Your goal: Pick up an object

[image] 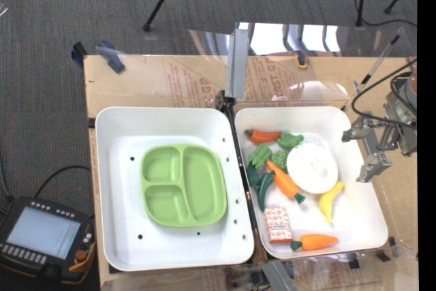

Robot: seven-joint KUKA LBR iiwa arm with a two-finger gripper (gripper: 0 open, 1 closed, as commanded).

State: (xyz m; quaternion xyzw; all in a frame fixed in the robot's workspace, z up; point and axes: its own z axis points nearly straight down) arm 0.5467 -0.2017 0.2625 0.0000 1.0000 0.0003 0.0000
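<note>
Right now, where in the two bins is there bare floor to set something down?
Left bin: bare floor rings the green divided plate, widest along its left and front. Right bin: free patch at the right, between the banana and the wall, below the gripper. Crowded on its left side: carrots, broccoli, white plate, carton.

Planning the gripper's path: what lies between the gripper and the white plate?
In the camera view, bare white bin floor separates the gripper from the white plate; the banana lies just below that stretch.
</note>
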